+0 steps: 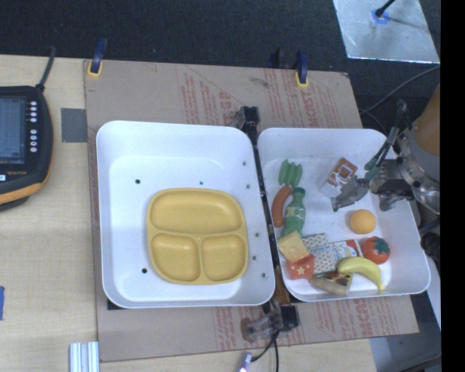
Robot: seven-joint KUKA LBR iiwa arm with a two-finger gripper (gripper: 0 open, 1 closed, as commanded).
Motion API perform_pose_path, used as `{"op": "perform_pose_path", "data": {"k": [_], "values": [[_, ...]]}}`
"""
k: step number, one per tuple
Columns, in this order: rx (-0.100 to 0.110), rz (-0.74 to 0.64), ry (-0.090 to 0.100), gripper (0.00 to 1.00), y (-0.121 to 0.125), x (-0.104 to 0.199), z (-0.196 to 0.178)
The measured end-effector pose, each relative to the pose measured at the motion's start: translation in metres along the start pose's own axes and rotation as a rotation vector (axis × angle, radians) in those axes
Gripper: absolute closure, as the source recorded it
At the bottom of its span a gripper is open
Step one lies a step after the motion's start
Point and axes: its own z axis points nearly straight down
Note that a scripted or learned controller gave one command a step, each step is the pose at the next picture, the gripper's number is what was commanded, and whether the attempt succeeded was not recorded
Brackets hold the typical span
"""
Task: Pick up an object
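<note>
My gripper (355, 194) hangs spread, grasping nothing; the orange (362, 222) just below looks light, rigid, slippery—I'd pinch its widest part.

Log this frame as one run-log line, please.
phase: approach | gripper: over right bin, above orange, nothing seen held | left bin: yellow tray

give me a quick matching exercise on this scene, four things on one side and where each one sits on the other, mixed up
Things:
1. yellow tray
2. banana
3. orange
4. handheld screen unit

Places:
A. near the front edge of the right bin
B. on the bench, left of both bins
C. in the left bin
D. just below the gripper, right bin

Pairs: 1-C, 2-A, 3-D, 4-B
</note>
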Motion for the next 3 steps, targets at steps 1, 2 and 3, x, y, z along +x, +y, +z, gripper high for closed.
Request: {"op": "perform_pose_path", "data": {"k": [1,2,3], "values": [[0.004,0.0,-0.001,0.0,0.085,0.012,0.148],[-0.001,0.0,0.002,0.0,0.155,0.016,0.17],[0.001,-0.001,0.001,1.0,0.155,0.015,0.16]]}}
